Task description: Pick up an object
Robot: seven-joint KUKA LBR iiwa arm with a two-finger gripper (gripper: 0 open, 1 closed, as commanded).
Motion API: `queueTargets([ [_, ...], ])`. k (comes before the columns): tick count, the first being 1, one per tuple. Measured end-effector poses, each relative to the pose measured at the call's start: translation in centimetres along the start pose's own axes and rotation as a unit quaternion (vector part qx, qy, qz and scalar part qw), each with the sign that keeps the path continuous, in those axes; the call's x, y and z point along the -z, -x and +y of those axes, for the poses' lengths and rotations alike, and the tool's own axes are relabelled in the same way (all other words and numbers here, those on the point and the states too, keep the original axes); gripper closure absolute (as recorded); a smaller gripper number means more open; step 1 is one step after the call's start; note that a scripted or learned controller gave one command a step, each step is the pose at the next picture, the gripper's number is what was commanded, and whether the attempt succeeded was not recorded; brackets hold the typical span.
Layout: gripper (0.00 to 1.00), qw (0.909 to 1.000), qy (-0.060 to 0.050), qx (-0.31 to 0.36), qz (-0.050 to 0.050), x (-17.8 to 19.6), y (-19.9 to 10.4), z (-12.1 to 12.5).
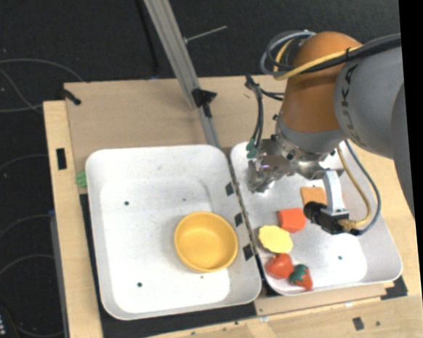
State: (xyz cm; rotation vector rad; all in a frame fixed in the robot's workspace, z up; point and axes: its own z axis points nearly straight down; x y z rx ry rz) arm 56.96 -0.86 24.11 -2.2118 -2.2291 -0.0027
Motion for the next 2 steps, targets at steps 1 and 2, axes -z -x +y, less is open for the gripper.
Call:
queueTargets([
  [1, 1.00, 1.0000, 0.000, 0.001, 0.000, 1.0, -5.1, -1.3],
  [2, 1.00, 1.0000, -0.001, -0.001, -0.001, -0.1, -9.4, -2.7],
])
